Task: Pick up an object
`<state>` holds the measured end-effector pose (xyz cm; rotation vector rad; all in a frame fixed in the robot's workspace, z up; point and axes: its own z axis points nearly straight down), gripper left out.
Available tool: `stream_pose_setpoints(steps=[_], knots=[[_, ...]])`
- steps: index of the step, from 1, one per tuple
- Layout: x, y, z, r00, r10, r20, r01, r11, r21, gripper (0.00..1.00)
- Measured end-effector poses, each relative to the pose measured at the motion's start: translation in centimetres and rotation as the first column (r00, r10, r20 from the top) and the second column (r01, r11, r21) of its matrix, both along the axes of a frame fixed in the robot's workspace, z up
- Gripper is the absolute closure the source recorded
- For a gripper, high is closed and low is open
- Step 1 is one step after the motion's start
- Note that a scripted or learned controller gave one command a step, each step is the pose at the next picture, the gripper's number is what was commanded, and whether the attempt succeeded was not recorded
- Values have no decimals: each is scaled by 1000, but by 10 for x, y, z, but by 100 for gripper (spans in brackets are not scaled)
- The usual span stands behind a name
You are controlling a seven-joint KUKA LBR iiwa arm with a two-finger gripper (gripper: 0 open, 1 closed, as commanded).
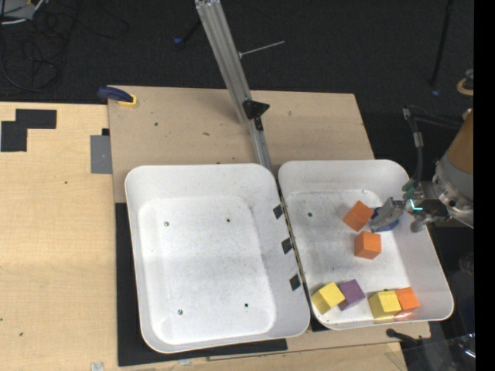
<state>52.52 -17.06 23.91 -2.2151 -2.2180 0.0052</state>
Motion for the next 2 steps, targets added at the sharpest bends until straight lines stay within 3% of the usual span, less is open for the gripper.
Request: stream_pose_setpoints(steps=[1,2], knots=[[1,-1,2,1000,-3,4,3,1000,-1,0],[-4,7,-59,1000,-1,-2,1,1000,1,0]])
